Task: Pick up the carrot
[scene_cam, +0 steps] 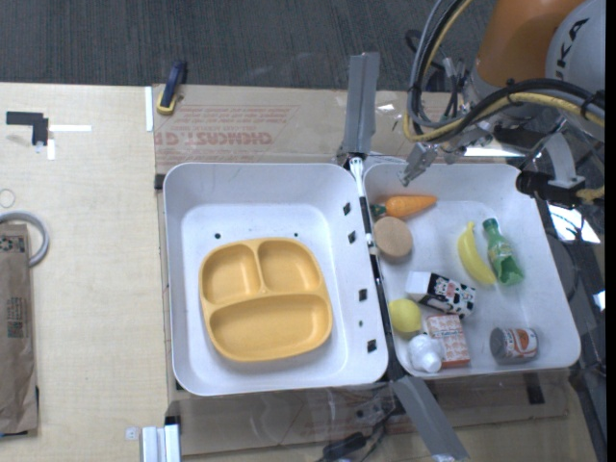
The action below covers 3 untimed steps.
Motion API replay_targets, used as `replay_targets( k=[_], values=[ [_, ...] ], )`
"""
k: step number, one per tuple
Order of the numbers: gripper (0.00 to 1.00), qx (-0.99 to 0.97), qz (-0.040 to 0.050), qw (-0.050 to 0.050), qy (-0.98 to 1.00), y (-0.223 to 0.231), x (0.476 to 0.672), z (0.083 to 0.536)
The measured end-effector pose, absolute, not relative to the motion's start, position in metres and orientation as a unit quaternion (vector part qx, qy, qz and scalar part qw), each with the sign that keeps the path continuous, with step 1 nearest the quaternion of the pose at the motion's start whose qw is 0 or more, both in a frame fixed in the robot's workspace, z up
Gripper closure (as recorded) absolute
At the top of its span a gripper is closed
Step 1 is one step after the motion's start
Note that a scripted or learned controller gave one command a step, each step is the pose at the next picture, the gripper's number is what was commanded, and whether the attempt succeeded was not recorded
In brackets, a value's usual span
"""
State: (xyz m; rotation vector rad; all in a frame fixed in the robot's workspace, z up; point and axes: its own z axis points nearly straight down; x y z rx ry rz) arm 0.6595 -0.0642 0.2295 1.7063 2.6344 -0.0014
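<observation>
The big grey arm (539,27) with its orange band comes in from the right, and its gripper (416,169) hangs over the back edge of the right bin (553,287). I cannot tell if the gripper is open or closed, because it looks like one thin grey tip from here.

The left bin (183,287) sits well off to the left of the gripper and nearer the front. A yellow plate (265,299) with three parts lies flat inside it.

In the right bin, the banana (472,253) lies to the right of the gripper and closer to the front, just beside a green bottle (500,253). The carrot (406,204) (the thing to pick up) lies on its side just in front of the gripper, a little to the left, with nothing holding it. Its orange point faces right and its green end faces left. A round tan thing (393,237) sits right in front of the carrot, touching or nearly touching it.

Farther forward are a small black and white carton (448,294), a lemon (405,315), a pink box (448,340) and a little can (513,344) lying on its side.
</observation>
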Motion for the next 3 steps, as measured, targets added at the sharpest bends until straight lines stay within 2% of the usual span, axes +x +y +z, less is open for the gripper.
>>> replay_targets(
  k=[1,2,3],
  values=[
    [0.00,0.572,-0.0009,0.001,0.820,-0.020,0.659,0.323],
    [0.00,0.558,-0.0011,0.000,0.830,-0.031,0.627,0.191],
    [0.00,0.558,-0.0008,0.001,0.830,-0.031,0.627,0.191]
  ],
)
